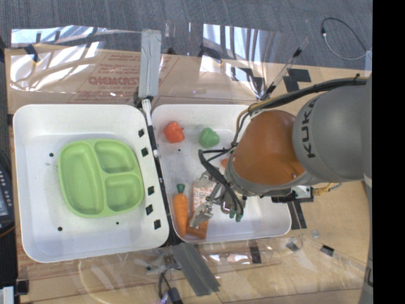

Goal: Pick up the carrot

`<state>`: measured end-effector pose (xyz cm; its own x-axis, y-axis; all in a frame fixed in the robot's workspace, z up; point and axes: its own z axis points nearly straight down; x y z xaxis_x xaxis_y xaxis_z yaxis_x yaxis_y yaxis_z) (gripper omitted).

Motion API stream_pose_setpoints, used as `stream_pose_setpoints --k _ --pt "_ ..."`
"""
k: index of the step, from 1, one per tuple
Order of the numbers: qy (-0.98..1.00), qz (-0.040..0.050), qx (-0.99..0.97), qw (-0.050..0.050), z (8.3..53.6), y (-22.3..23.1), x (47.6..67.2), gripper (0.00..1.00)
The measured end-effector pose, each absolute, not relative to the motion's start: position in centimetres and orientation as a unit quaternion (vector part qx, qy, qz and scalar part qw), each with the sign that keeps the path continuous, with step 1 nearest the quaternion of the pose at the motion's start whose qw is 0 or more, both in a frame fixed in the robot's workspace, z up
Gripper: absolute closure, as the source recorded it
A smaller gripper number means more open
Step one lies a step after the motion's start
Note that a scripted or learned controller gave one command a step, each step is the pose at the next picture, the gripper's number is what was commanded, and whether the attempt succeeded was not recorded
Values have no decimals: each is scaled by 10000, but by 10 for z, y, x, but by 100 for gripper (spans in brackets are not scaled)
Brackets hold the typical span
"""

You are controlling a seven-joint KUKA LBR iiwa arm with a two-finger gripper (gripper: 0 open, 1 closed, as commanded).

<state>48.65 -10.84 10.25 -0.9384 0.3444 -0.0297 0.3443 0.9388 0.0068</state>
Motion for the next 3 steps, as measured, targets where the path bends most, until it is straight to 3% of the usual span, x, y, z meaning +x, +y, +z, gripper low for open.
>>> stream_pose_setpoints --k 1,2,3 --pt "9999 1 60 82 100 -92 516 0" --pt "9655 -20 -2603 72 99 -96 510 0" --pt "9873 -30 -1585 101 99 -106 492 0"
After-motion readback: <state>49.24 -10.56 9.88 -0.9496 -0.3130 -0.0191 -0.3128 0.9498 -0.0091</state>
